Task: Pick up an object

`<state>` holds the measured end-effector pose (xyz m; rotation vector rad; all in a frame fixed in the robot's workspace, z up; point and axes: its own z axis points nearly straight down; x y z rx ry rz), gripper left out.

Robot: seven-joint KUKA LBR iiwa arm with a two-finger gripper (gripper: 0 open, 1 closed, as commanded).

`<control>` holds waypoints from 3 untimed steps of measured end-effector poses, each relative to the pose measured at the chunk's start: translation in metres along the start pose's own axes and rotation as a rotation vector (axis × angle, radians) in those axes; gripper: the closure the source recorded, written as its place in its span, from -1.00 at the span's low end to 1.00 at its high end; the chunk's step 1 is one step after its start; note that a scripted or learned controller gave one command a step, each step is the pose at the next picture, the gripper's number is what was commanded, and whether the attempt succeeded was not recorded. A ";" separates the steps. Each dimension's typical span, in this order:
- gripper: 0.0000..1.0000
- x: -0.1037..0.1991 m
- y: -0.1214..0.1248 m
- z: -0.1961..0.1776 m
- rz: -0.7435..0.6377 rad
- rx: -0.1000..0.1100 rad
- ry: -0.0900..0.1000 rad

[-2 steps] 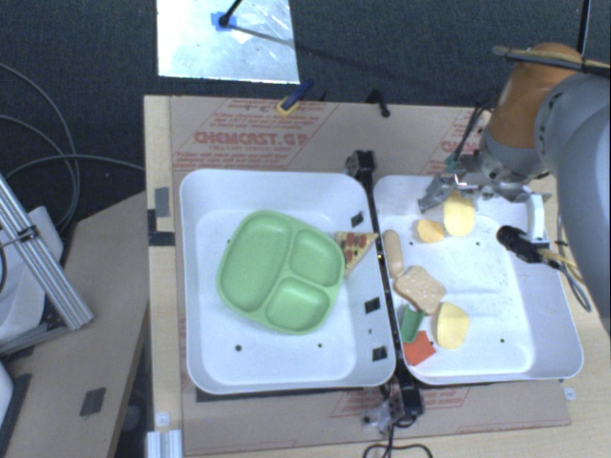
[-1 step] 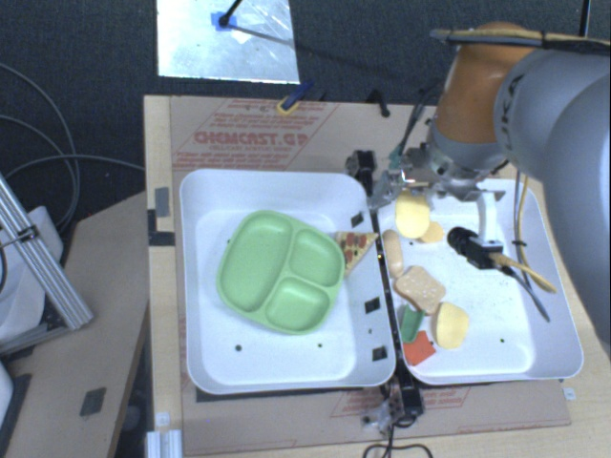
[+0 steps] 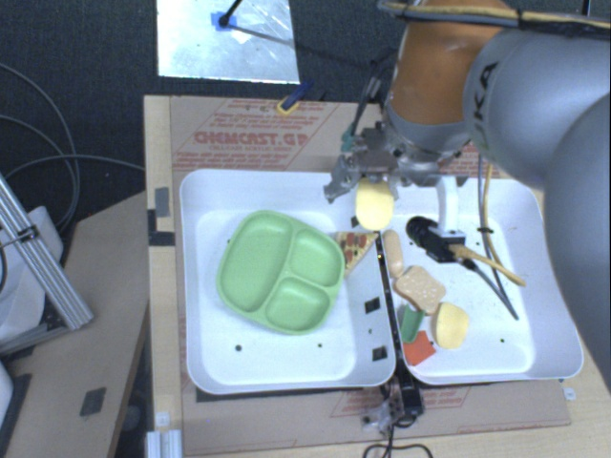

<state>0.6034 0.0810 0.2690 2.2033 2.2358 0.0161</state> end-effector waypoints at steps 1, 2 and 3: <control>-1.00 0.037 -0.012 -0.151 0.005 -0.011 0.001; -1.00 0.091 -0.027 0.110 0.007 0.025 -0.008; -1.00 0.047 -0.050 0.181 0.015 -0.011 0.010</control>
